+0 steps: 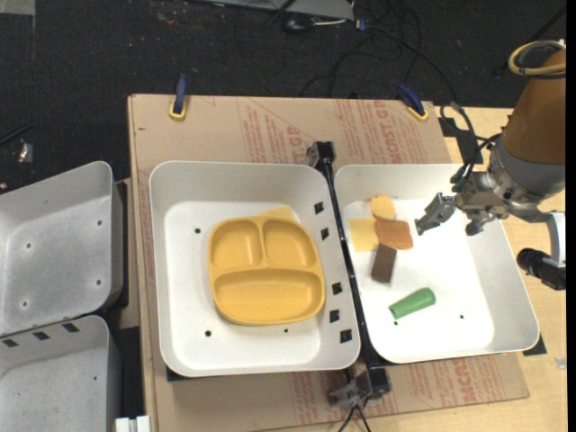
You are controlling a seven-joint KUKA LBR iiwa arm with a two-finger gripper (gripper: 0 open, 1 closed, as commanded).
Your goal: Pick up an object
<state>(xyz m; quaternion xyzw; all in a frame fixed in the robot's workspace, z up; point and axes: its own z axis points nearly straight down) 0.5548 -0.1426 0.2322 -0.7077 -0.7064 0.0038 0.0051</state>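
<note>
In the right bin (pixel 504 331) lie several small objects. A pale yellow square (pixel 361 235) sits beside an orange round piece (pixel 383 207) and a brown slice (pixel 394 233). A dark brown block (pixel 384 264) lies just below them, and a green cylinder (pixel 412 302) lies nearer the front. My gripper (pixel 447 225) hangs over the bin's back right part, to the right of the brown slice and apart from it. It is open, with nothing between its fingers.
The left bin (pixel 180 196) holds a yellow divided plate (pixel 266 271). A black divider with clips (pixel 338 250) runs between the bins. Grey metal trays (pixel 54 241) lie off the bench at left. Cables trail at the back.
</note>
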